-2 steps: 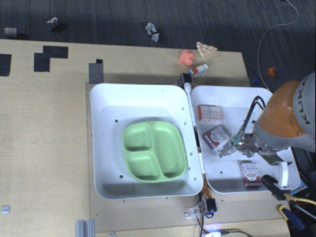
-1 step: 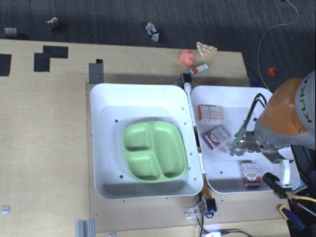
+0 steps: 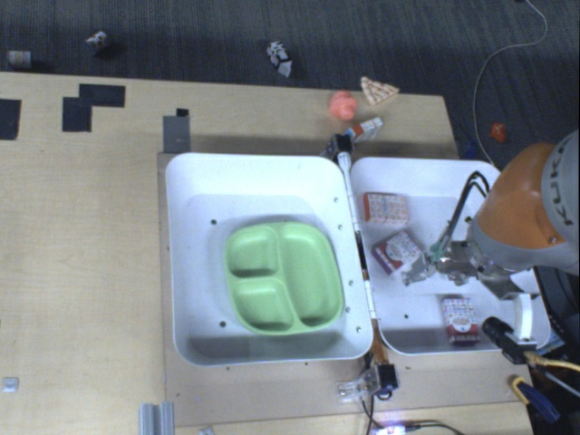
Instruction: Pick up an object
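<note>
My gripper (image 3: 417,270) hangs low over the middle of the right bin (image 3: 426,175), its metal tip just beside a crumpled red-and-white packet (image 3: 395,249). A flat red-and-white box (image 3: 386,208) lies further back in that bin. A small red-and-white carton (image 3: 460,318) rests near the bin's front right. The grey arm with its orange band (image 3: 526,202) reaches in from the right. Nothing shows clearly between the fingers.
The left bin (image 3: 195,198) holds a green three-compartment tray (image 3: 284,275). Behind the bins on the bench lie a pink ball (image 3: 343,105), a pizza-slice toy (image 3: 378,90) and a small tube (image 3: 366,130). A ridge (image 3: 355,234) divides the two bins.
</note>
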